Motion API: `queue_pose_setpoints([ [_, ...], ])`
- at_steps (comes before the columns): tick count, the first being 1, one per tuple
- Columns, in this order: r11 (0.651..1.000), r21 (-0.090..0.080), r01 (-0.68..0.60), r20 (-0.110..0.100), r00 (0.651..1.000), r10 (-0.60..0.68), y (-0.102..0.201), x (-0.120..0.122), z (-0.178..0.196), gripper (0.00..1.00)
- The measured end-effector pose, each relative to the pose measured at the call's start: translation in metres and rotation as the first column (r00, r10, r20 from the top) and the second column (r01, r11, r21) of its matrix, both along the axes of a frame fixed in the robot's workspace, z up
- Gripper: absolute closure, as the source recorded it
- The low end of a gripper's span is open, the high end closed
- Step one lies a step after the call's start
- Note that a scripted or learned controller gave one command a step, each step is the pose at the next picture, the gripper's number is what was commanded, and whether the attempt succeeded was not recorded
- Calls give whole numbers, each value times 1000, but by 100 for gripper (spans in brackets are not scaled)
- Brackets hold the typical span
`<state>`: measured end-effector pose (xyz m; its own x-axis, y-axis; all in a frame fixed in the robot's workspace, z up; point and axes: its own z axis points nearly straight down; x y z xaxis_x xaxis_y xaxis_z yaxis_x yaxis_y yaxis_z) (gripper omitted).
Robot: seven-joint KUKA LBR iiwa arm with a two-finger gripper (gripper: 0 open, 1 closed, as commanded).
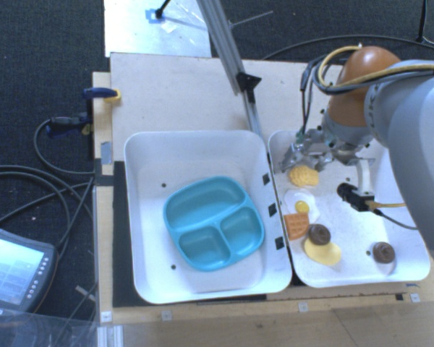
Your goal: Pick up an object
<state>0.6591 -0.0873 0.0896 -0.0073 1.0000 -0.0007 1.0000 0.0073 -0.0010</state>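
My gripper [301, 157] hangs low in the back left corner of the right bin [412, 266], reaching in from the right. Directly in front of it lies a yellow pastry-like toy [304, 176], touching or nearly touching the gripper's metal tip. Further forward in the same bin are a fried-egg toy [301, 206], an orange waffle piece [296, 226], a brown doughnut [319, 233] resting on a yellow slice [325, 254], and a second brown doughnut [383, 251] near the front right.
The left bin [148, 157] holds a blue divided plate [213, 223]. A slanted metal pole [224, 42] crosses above the divider between the bins. A black connector [352, 196] on a cable hangs over the right bin.
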Motion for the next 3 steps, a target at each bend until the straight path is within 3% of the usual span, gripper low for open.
queue_pose_setpoints([
  [1,1000,0,-2,6,1000,2,0,2,13,100],
  [3,1000,0,-1,11,1000,1,-6,11,130,100],
])
